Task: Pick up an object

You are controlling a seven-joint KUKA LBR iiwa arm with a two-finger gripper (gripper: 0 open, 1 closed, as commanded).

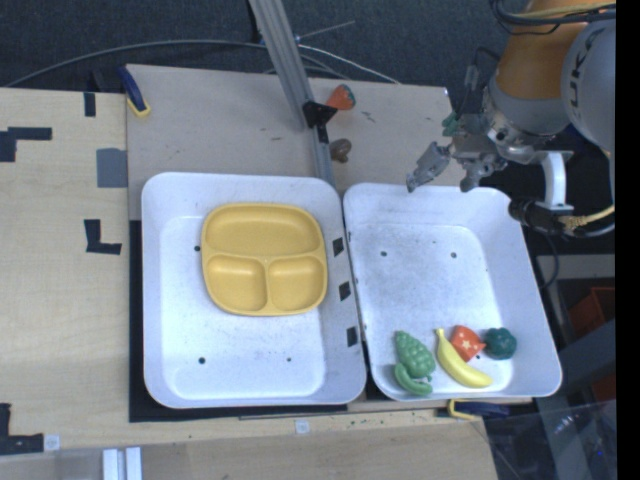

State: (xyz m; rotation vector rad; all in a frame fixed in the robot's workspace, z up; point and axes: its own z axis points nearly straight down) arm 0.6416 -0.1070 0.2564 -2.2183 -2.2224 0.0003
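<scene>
My gripper [445,175] hangs over the far rim of the right bin [520,258], its two fingers spread apart with nothing between them. At the near end of that bin lie a yellow banana [459,362], a red-orange toy [465,341], a dark green round toy [499,343] and a bumpy green vegetable [412,359]. These toys are well away from the gripper, toward the front of the bin.
The left bin [160,298] holds a yellow divided plate [265,258]. A grey metal post [285,48] rises behind the bins, with a small orange piece [342,96] near its base. Dark cables [560,218] run at the right of the arm.
</scene>
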